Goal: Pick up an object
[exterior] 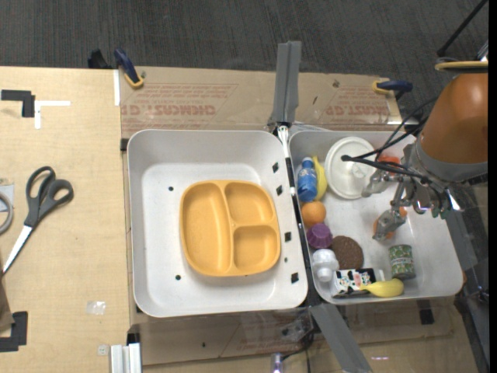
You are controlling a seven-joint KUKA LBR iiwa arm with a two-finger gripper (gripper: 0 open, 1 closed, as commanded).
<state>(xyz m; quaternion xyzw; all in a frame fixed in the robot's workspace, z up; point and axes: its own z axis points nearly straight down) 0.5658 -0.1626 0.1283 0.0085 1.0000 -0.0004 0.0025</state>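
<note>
Nearest the camera, along the front wall of the right bin (432,243), lay a yellow banana (386,288), touching a black-and-white box (356,279). A green can (401,261) stood just beyond the banana. Next to the box was a brown disc (347,251), and a silvery round piece (323,263) sat against the left wall.

The likeliest thing to pick, a small orange-and-grey object (386,225), lay on bare white floor in the middle of that bin, just beyond the green can and apart from it. It was too small and blurred to name. The gripper (410,200) hung close above it, slightly to its right. Whether the gripper was spread or closed could not be told, and nothing could be seen held in it.

Up the left wall ran a purple lump (318,235), an orange ball (314,213) and a blue bottle (307,179). A white bowl (347,169) filled the far middle.

The left bin (155,208) held a yellow divided plate (231,228) with open floor around it. The right half of the right bin's floor was mostly bare. Above it rose the arm's orange band (462,119). Scissors (35,204) lay on the bench, well to the left.
</note>
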